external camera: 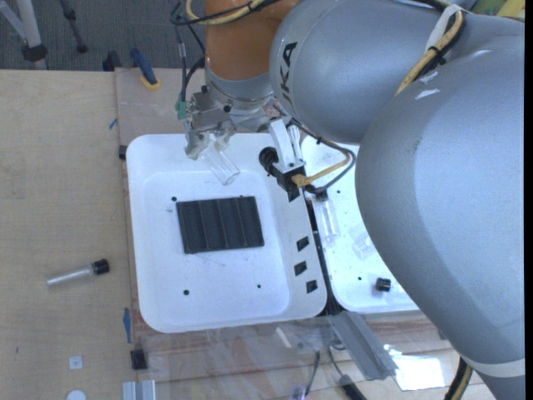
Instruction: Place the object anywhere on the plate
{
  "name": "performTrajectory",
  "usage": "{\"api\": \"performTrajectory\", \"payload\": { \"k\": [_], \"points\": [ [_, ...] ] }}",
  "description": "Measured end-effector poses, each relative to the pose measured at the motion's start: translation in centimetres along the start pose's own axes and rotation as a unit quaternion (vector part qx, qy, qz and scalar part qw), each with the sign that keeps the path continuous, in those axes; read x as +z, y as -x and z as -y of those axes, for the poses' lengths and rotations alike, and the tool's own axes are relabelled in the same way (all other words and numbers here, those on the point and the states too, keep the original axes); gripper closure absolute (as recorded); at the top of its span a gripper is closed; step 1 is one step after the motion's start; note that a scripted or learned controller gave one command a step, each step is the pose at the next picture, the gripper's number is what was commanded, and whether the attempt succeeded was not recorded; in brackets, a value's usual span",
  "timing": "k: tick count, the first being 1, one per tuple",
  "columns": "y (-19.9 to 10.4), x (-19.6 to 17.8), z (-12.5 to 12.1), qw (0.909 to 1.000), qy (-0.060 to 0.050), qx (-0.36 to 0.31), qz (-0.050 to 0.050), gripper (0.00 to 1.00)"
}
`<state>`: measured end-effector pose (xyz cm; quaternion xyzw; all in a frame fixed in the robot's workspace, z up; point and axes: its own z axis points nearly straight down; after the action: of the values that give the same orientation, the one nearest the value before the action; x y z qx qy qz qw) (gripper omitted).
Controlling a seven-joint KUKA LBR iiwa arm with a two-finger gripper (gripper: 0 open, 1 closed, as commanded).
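A dark ribbed rectangular plate (221, 224) lies flat in the middle of the left white bin (158, 294). My gripper (209, 153) hangs over the back of that bin, just behind the plate's far edge and a little left of its centre. Something pale and see-through shows at its tip, and I cannot tell whether that is part of the gripper or a held thing. A clear tube (326, 220) lies in the right bin (366, 302) close to the divider. A small black piece (381, 284) sits near that bin's front.
A clear vial with a black cap (77, 273) lies on the wooden bench left of the bins. A blue-handled tool (145, 67) rests at the bench's back. Black clips (306, 265) line the left bin's right rim. The arm's grey bulk covers most of the right bin.
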<state>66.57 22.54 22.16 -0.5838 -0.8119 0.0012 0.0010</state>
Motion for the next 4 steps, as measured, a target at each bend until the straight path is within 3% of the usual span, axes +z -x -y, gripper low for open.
{"api": "performTrajectory", "payload": {
  "k": [1,2,3,4],
  "points": [
    [-0.8,0.9,5.1,0.9998,0.001,-0.022,0.000,1.00],
    [0.3,-8.9,3.8,0.9936,0.003,-0.113,0.001,1.00],
    [-0.1,-2.3,2.9,0.9884,0.001,-0.152,0.000,1.00],
    [-0.6,0.3,4.6,0.9927,-0.001,0.121,0.000,1.00]
  ]
}}
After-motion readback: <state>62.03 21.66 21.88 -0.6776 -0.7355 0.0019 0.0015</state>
